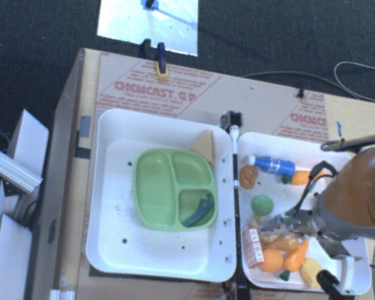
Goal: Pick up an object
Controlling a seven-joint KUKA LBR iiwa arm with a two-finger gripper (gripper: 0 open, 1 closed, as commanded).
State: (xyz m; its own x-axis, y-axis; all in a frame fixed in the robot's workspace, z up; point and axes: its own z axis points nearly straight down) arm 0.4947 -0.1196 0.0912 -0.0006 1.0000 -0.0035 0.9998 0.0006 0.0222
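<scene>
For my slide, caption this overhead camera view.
Gripper lowered among toy foods in the right bin; green divided plate sits in the left bin.

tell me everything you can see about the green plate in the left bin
The green plate is a light green divided tray, plastic by its look, with rounded corners and three compartments: one large on the left, two smaller on the right. It lies flat, slightly rotated, on the floor of the left bin, near the centre. A dark green curved object rests in its lower right compartment. A tan wedge sits just beyond its upper right corner.

Two white bins (108, 190), one green plate (168, 185)
</scene>
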